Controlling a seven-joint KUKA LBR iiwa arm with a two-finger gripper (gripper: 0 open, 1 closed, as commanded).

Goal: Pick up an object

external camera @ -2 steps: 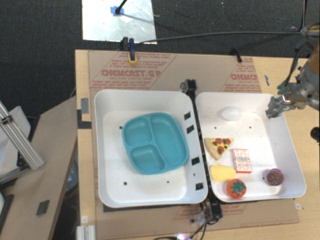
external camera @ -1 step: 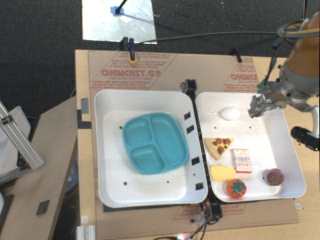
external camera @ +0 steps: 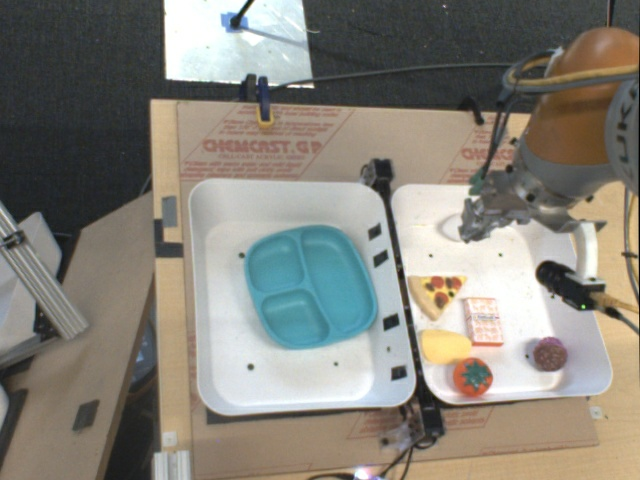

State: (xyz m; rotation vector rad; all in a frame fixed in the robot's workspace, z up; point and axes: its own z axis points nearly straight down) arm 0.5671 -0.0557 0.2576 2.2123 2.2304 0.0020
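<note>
The gripper (external camera: 472,226) hung over the far part of the right bin (external camera: 600,368), on a bare patch, and honestly I couldn't tell if the jaws were open or closed. The toys sat nearer the front: pizza slice (external camera: 438,294), a small red-and-white box (external camera: 483,321) just beside it, a yellow piece (external camera: 445,346), a tomato (external camera: 473,376) and a dark berry (external camera: 549,353). Left bin (external camera: 215,268) had a teal divided plate (external camera: 310,285). A black divider (external camera: 392,288) ran between the bins on the tabletop (external camera: 300,143).
</note>
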